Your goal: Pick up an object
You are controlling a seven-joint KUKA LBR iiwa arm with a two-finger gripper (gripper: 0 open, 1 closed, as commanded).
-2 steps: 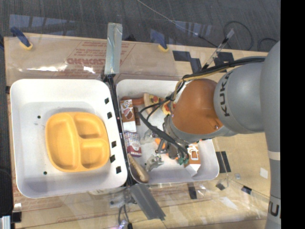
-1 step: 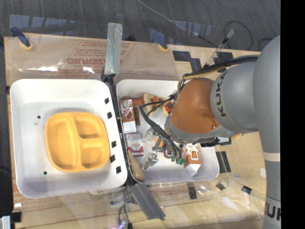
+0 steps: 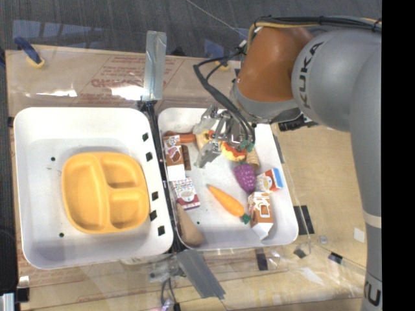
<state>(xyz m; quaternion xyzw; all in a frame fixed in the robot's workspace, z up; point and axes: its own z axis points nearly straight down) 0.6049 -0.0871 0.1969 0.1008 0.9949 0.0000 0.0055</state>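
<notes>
Jaws (image 3: 217,141) hang released over the right white plastic bin (image 3: 285,229), above the purple grape bunch (image 3: 245,176); descending and closing comes next.

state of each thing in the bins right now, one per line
yellow tray: flat, right way up, alone in left bin
carrot: lying on its side, right bin
purple grapes: resting loose, right bin
small carton: tipped over
tool: low over right bin's far end

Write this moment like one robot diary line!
gripper: over right bin, top part | near: toy carrot, purple grapes | left bin: yellow tray | held: unclear
</notes>
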